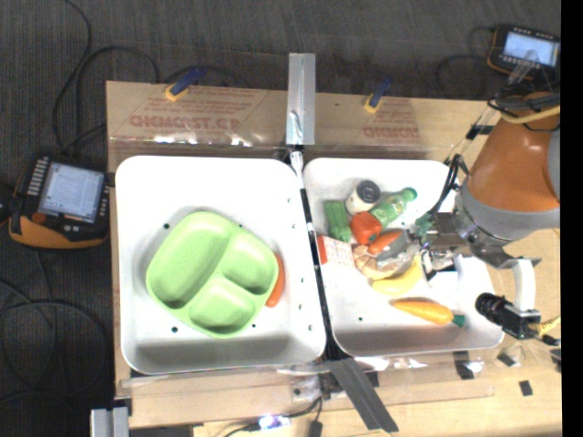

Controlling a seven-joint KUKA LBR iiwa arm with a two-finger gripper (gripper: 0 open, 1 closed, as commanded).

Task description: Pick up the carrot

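Note:
The carrot is orange with a green stem end. It lies on its side near the front of the right bin, pointing left. My gripper hangs over the pile in the middle of that bin, above a red-orange item and a banana. It is behind and slightly left of the carrot and apart from it. The grey wrist and orange band reach in from the right.
Near the gripper lie a green bottle, a green block and a grey cap. The left bin holds a green divided plate with a small orange piece at its right edge.

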